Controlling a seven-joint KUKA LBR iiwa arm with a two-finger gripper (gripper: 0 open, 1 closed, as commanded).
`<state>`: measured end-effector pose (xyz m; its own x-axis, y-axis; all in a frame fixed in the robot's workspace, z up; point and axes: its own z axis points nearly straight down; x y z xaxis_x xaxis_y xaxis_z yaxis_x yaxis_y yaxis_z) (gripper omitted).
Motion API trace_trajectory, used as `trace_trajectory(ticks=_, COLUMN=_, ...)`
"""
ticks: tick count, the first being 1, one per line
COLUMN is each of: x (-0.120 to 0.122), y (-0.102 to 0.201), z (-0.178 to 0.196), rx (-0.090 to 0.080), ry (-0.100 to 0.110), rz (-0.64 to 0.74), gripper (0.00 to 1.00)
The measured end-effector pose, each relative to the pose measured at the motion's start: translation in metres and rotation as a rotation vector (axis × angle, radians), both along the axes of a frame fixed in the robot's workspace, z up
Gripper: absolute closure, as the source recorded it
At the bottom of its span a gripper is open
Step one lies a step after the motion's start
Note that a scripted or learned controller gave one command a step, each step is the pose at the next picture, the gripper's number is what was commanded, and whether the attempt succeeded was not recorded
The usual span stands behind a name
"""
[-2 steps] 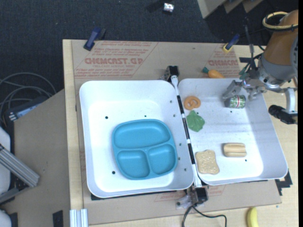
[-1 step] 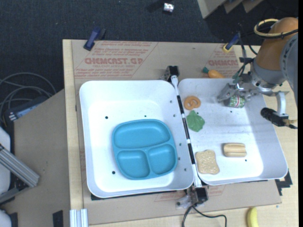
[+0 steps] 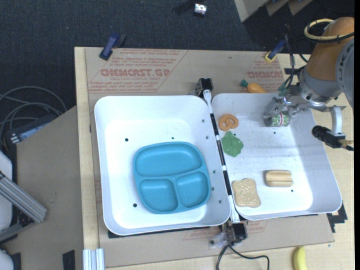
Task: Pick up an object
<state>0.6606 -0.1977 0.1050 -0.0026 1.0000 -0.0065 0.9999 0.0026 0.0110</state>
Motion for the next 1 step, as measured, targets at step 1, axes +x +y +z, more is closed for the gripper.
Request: trace_trajectory(ticks=1, x=-0.0320, y=0.0762, z=0.0187, rx=0.008, ry=0.012, rz=-0.001, gripper=1.00)
